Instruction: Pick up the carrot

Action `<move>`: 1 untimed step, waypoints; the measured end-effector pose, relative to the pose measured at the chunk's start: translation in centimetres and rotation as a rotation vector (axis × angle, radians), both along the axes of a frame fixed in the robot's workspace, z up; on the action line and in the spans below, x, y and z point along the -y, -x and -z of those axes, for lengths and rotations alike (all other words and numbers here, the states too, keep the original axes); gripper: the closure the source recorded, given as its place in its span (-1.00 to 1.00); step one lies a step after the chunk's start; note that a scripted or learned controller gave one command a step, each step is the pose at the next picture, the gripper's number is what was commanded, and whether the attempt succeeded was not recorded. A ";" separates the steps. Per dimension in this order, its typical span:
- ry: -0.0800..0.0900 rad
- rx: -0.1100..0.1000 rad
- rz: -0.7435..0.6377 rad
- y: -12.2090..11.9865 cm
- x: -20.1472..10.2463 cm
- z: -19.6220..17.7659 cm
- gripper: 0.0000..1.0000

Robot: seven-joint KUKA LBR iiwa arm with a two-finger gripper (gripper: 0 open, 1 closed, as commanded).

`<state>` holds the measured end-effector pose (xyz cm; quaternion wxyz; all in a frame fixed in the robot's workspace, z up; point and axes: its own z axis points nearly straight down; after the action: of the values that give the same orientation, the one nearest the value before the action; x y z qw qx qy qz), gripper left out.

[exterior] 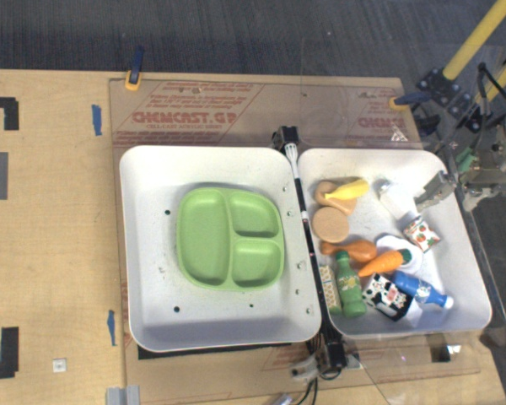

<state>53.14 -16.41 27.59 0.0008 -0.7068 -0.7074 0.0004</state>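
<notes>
The carrot is orange with a green end pointing right. It lies tilted in the middle of the right bin, among other toy items. It touches an orange rounded piece on its left and a green bottle below left. My gripper shows as a grey metal piece over the bin's upper right part, up and to the right of the carrot and well apart from it. Nothing is seen held in it.
The right bin also holds a yellow item, a brown disc, a white object, a small carton, a black-and-white carton and a blue bottle. A green divided plate sits in the left bin.
</notes>
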 end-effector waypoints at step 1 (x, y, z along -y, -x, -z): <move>-0.004 -0.008 -0.107 5.5 -2.6 16.5 -1.00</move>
<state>47.67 -13.77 11.12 0.0048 -0.6679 -0.7442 0.0018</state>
